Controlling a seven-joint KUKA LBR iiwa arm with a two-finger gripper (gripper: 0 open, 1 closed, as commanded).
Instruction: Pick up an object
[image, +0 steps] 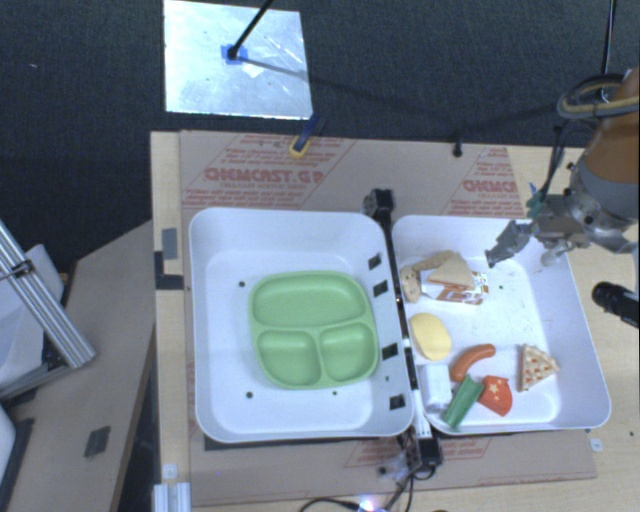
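Lying in the right shallow white bin (575, 330) are the candidates for picking: a sandwich-like toy of tan bread with a red-and-white wrapper (450, 277), a pale yellow rounded plastic piece (432, 336), an orange sausage (472, 360), a pizza wedge (536, 367), and a red and green vegetable pair (480, 396). None is being lifted. The tool (510, 243) is hovering above that bin's far edge, just right of the sandwich, carrying nothing; its state I cannot tell. The grasp and lift remain undone, I judge. The left bin (215, 260) is holding a green divided plastic tray (310, 329).

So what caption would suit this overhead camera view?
Robot tool hovers over toy food in the right bin; green divided plate in the left.
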